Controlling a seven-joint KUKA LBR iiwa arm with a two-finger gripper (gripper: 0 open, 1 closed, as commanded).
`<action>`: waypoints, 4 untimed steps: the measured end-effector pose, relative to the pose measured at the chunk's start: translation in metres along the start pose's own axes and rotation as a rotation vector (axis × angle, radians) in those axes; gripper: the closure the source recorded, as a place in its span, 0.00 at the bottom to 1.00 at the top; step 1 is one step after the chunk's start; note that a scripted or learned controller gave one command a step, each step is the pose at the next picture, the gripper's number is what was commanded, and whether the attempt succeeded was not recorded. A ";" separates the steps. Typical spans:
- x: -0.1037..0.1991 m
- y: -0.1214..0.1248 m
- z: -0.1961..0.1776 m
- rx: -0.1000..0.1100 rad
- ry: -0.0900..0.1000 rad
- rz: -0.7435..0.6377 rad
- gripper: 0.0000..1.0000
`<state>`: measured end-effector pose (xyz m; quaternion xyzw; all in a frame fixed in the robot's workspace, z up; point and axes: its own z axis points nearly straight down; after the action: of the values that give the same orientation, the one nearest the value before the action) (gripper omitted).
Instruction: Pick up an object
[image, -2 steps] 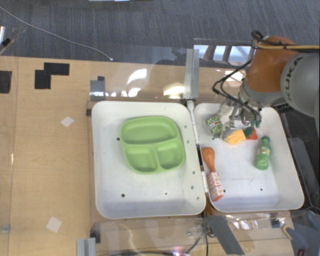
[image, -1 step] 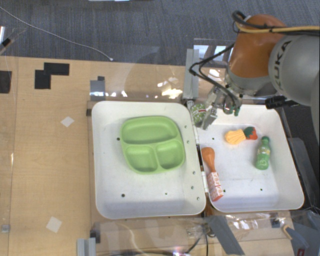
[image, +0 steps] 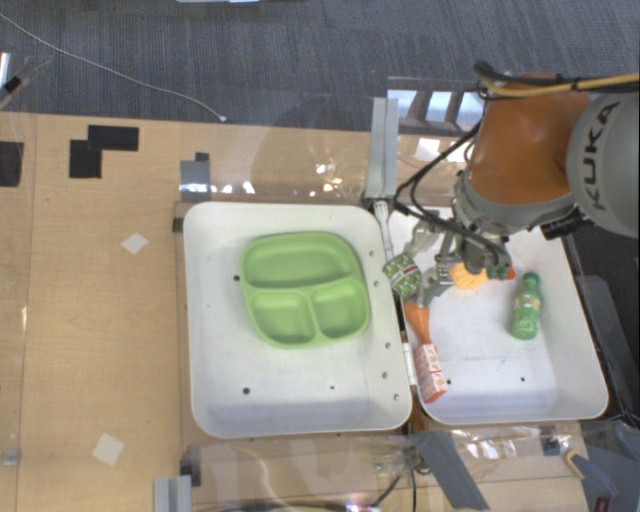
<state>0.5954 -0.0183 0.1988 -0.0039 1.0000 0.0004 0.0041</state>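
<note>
My gripper (image: 433, 270) hangs low over the left part of the right bin (image: 560, 395), under the grey and orange wrist. Just left of it, at the bin's left wall, lies a small green and white packet (image: 402, 273). A yellow-orange piece (image: 468, 278) sits just right of the gripper, partly under the wrist. Below it lie an orange carrot-like piece (image: 417, 321) and a red and white packet (image: 431, 372). A green bottle (image: 525, 306) lies further right. I see nothing held.
The left bin (image: 215, 395) holds a green divided plate (image: 304, 287). A metal frame (image: 380, 140) rises behind the gap between the bins. Black cables loop from the wrist over the right bin's back edge.
</note>
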 end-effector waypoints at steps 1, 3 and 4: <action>0.036 -0.019 -0.028 0.001 0.000 -0.290 1.00; 0.087 0.127 -0.026 -0.003 0.000 -0.745 1.00; 0.095 0.130 -0.011 -0.002 0.000 -0.823 1.00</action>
<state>0.4997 0.1110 0.2090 -0.4036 0.9149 -0.0002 0.0040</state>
